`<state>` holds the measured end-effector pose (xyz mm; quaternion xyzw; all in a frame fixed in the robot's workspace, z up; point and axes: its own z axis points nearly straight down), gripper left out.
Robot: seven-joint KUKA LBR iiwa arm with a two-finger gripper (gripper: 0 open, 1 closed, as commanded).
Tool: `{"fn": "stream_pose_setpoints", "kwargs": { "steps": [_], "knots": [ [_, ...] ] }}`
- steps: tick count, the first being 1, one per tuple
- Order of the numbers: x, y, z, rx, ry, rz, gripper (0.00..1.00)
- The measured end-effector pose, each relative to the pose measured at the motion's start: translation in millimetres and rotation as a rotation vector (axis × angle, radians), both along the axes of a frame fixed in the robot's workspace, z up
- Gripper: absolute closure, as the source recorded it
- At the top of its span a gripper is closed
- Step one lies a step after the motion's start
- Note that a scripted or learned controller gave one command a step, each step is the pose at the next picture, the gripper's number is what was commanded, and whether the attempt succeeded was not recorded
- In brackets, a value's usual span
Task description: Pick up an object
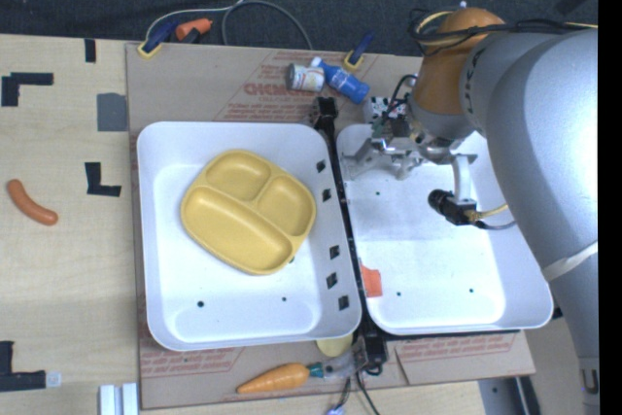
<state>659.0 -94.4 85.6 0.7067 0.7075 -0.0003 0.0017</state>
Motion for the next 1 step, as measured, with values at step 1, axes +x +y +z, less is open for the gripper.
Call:
{"fn": "stream_pose_setpoints", "kwargs": {
  "steps": [1],
  "knots": [
    [-9.6,-0.2,0.3,0.0,-0.001,0.0,0.0]
  ]
}}
